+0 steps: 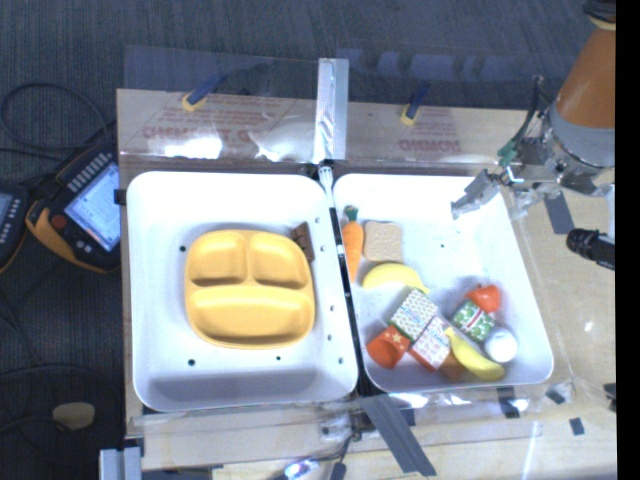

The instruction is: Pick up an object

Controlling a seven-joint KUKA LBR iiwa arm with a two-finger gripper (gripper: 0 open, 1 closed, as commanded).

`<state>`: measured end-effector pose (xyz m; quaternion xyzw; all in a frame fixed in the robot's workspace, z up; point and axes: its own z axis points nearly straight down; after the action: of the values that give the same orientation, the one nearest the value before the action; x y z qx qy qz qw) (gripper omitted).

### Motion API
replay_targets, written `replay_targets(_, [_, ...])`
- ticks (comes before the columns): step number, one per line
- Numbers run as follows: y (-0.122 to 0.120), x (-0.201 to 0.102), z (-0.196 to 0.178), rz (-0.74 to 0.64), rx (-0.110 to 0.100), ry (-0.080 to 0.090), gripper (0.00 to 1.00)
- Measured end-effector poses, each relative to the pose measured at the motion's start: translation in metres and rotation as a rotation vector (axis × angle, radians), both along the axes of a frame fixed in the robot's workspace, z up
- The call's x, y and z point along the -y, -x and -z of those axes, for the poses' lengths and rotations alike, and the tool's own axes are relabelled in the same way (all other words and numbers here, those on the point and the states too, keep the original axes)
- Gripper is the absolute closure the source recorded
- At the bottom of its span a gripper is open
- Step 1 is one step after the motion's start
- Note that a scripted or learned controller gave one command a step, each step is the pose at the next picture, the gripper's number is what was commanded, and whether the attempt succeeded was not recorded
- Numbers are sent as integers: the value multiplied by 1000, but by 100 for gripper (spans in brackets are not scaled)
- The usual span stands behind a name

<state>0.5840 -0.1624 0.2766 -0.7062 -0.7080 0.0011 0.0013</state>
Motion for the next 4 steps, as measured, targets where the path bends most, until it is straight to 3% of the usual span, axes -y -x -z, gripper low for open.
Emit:
replay_targets(1, [-14, -28, 166, 71, -1, 1, 0])
replay_targets(2, [20, -61, 187, 53, 15, 6, 0])
replay_targets(3, [19, -62, 179, 52, 15, 3, 100])
replay_targets(4, [20, -62, 179, 52, 14, 3, 0])
